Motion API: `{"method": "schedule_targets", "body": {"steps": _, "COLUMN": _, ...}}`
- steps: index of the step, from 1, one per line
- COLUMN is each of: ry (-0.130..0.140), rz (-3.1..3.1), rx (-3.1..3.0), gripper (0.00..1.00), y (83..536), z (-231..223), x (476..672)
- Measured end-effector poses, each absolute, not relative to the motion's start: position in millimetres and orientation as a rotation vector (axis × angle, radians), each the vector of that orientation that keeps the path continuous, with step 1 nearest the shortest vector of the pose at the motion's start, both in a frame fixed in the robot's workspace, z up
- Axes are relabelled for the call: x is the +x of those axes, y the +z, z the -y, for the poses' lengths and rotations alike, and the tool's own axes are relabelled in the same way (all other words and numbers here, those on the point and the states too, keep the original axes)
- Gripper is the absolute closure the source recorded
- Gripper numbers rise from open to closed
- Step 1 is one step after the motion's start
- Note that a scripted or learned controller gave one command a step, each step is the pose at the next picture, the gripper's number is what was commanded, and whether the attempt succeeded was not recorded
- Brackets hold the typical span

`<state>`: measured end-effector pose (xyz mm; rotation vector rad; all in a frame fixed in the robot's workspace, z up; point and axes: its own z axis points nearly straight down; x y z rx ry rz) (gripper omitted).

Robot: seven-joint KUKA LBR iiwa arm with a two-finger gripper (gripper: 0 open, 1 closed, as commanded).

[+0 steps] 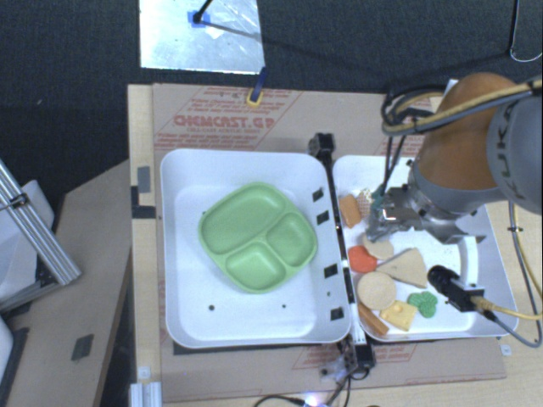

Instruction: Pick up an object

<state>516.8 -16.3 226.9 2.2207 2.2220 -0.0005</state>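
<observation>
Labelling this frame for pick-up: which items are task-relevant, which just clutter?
Relevant: gripper; right bin pieces: red disc, tan round, yellow block, green piece, beige wedge.
Clutter: green divided plate, left bin, foil sheet.

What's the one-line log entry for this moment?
arm: over right bin | gripper: above food pieces, grasp unclear | green plate: left bin

A robotics lab; bench (93, 253) with white bins (182, 227); cabled arm (475, 142).
</observation>
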Motion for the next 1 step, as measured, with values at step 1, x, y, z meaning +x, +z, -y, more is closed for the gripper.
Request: {"method": "schedule_targets", "body": {"steps": 1, "ry": 0.001, "rz": -2.224, "rx": 2.216, "gripper": 1.0, "y": 220.7, "z": 16.8, "x": 530.1}}
